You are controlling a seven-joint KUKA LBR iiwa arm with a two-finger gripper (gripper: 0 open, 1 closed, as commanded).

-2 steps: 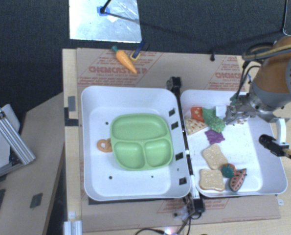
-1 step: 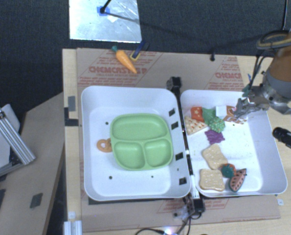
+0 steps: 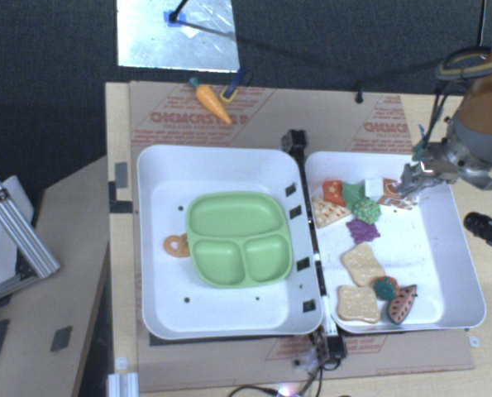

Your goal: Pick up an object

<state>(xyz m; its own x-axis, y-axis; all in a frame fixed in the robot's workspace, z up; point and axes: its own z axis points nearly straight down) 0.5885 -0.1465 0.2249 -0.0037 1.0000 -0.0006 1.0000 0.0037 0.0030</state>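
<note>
Reaching stage: gripper (image 3: 408, 180) hovers over the right bin's (image 3: 452, 246) far toys, its state unclear; next, descend onto one piece

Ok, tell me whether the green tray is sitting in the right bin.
No. The green tray lies in the left bin, next to a small pretzel.

A green divided plate (image 3: 236, 249) sits in a white bin (image 3: 159, 222), with an orange carrot (image 3: 212, 103) on brown cardboard (image 3: 328, 110).
</note>
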